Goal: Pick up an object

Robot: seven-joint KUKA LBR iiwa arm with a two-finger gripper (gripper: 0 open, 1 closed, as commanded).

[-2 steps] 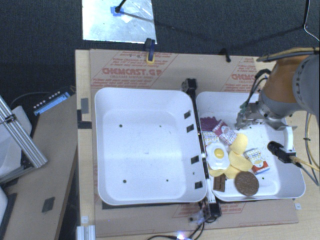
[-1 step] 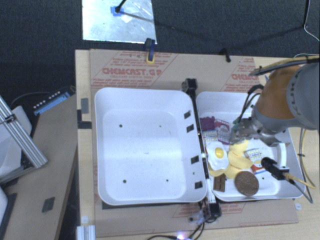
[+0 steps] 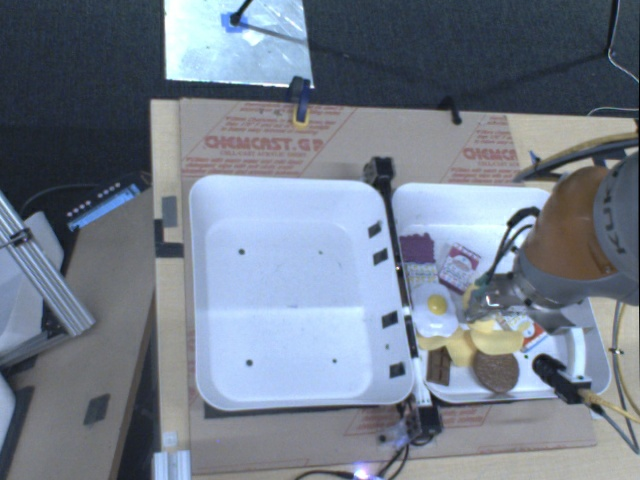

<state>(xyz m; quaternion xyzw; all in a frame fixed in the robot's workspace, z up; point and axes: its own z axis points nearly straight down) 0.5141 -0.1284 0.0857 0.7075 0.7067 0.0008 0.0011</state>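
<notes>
My arm [image 3: 585, 233] reaches over the right bin [image 3: 420, 200] on the desk [image 3: 250, 128]. My tool [image 3: 482, 303] sits low among the objects [image 3: 470, 343] piled there; whether it grips anything, I cannot tell.

2 white bins [image 3: 285, 193]. Grey arm [image 3: 600, 238], orange band. Fried egg [image 3: 437, 306]: white, yellow yolk. Banana [image 3: 462, 346]: yellow. Round cookie [image 3: 495, 371]: brown. Packet [image 3: 459, 265]: red and white. Box [image 3: 417, 247]: purple. Bench board [image 3: 265, 138]: tan, red lettering.
</notes>
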